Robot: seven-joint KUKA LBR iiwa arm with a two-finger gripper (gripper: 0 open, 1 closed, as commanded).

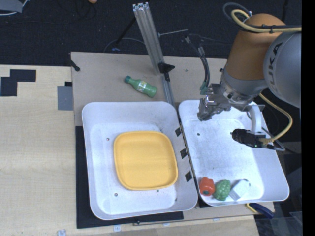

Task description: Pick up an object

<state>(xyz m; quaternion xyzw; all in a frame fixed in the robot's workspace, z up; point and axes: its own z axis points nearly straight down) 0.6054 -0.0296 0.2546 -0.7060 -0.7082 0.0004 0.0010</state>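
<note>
My gripper (205, 111) hangs over the back left part of the right bin (224, 151), under the grey and orange arm. Nothing shows between its fingers. At that bin's front edge lie a red pepper-like toy (207, 186), a green lumpy toy (222, 190) and a small white and grey block (238, 189), close together and well in front of the gripper. A yellow square plate (145, 159) lies flat in the middle of the left bin (98, 132).
A green bottle (141, 86) lies on the bench behind the left bin. A slanted aluminium bar (152, 38) rises behind the gap between the bins. A black part (248, 138) of the arm's fittings hangs over the right bin's right side.
</note>
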